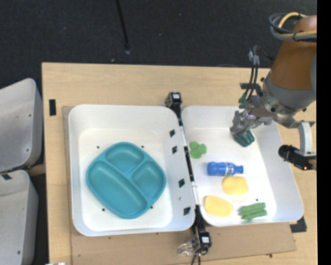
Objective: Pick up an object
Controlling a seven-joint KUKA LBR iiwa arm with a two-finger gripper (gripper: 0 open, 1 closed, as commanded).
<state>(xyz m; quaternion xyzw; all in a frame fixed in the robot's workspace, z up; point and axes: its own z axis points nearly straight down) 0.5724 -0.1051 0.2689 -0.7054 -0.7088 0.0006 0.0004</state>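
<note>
My gripper (243, 130) hangs over the far part of the right bin (276, 197), reaching in from the right. A small dark teal object (246, 139) lies right at its tip, touching or nearly touching it. Nearer in the same bin are a blue bottle (224, 168) on its side, a small green piece (197, 149) by the left wall, two yellow lumps (235, 185) (218, 206) and a green leafy piece (252, 211) at the front.
The left bin (80, 120) holds a teal divided plate (127, 178). A black-clipped divider (183, 153) runs between the two bins. The wooden bench (116, 81) surrounds them, and the grey arm with its orange band (292, 65) stands at the right.
</note>
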